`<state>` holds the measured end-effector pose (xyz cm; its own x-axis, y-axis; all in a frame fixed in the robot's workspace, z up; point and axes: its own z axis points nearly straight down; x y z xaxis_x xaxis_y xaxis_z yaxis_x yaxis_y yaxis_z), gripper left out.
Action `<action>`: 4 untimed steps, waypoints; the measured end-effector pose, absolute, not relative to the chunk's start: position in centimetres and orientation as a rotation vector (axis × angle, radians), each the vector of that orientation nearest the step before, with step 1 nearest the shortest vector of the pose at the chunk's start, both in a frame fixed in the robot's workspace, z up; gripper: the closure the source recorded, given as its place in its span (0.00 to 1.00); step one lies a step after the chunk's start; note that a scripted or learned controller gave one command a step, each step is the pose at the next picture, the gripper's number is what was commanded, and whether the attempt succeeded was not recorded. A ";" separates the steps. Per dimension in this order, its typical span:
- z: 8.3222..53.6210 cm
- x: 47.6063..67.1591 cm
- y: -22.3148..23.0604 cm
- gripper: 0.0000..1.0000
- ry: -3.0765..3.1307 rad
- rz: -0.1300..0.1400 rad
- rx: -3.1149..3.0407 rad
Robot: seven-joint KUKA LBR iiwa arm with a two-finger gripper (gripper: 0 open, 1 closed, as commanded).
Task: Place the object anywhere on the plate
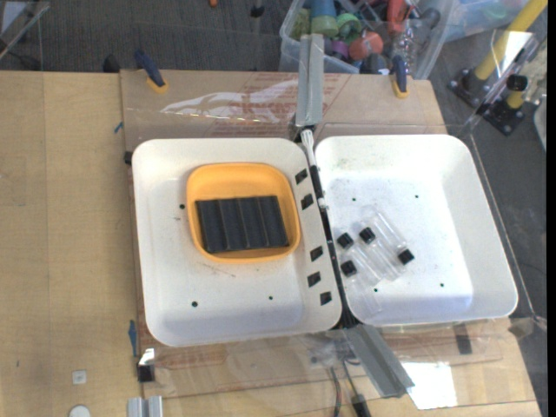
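The clear black-tipped object [375, 248] lies in the right bin [452, 159], about 3 o'clock from the orange plate [239, 175], long axis roughly 11-to-5, and honestly can't tell the pincer's state.

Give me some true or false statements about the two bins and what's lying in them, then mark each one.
1. The orange plate sits in the left bin. True.
2. A dark ribbed block lies on the plate. True.
3. The plate is round and blue. False: it is orange, squarish with rounded corners.
4. A clear plastic item with black pieces lies in the right bin. True.
5. The dark block lies in the right bin. False: it lies on the plate in the left bin.
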<state>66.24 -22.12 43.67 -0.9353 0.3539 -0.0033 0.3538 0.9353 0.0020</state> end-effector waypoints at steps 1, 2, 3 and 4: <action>43.7 65.5 -22.1 1.00 3.137 0.003 0.067; 43.7 66.1 -22.1 1.00 3.117 -0.001 -0.310; 43.7 66.8 -22.1 1.00 3.026 -0.003 -0.804; 43.7 66.8 -22.1 1.00 2.897 -0.004 -1.186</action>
